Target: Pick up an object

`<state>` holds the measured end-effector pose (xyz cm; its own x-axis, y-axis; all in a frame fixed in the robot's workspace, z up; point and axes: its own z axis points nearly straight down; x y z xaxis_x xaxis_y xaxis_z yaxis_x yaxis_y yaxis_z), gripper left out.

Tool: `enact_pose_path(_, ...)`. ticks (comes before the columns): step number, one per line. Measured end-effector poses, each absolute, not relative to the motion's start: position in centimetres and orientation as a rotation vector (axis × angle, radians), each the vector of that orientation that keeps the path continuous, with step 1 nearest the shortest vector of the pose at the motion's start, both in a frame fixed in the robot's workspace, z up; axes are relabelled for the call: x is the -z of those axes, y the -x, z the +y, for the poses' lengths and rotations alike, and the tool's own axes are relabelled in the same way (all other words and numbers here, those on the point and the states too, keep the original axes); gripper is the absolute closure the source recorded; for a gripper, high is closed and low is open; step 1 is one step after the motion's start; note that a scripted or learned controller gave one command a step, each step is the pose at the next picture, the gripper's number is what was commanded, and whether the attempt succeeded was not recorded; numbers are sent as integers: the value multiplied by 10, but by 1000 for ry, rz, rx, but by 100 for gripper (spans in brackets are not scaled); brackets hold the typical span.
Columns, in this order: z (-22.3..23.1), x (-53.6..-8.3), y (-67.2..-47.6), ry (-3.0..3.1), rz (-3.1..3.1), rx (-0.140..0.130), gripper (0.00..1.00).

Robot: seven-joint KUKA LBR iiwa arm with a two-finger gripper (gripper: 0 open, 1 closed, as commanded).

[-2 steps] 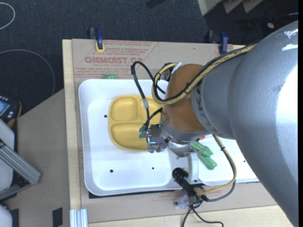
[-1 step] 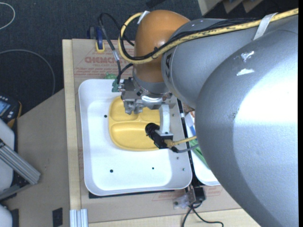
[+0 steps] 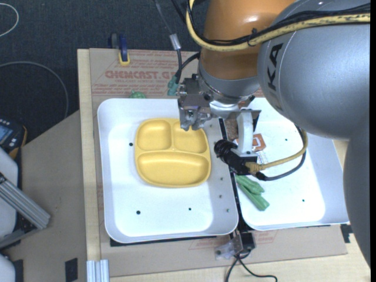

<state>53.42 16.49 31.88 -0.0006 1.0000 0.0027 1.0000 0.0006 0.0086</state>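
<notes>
Over left bin, arm lowers claw onto yellow tray.

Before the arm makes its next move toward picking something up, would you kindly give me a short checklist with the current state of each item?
1. Target in reach: the yellow three-compartment plastic plate lies flat in the left white bin: ok.
2. Gripper placement: the gripper sits over the plate's upper right rim: ok.
3. Finger state: hidden by the wrist: cannot tell.
4. Object held: nothing seen between the fingers: not ok.
5. Other candidate: the green pod-shaped toy lies in the right white bin, partly under the black cable: ok.
6. Cable near the green toy, may snag: cannot tell.
</notes>
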Motion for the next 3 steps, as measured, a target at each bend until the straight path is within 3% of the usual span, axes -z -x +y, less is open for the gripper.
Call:
enact_pose_path(1, 228, -339, -477, -2214, 2231, -2, 100)
enact_pose_path(2, 207, -475, -480, -2215, 2219, -26, 100)
enact_pose_path(3, 174, -375, -478, -2229, 2218, 16, 100)
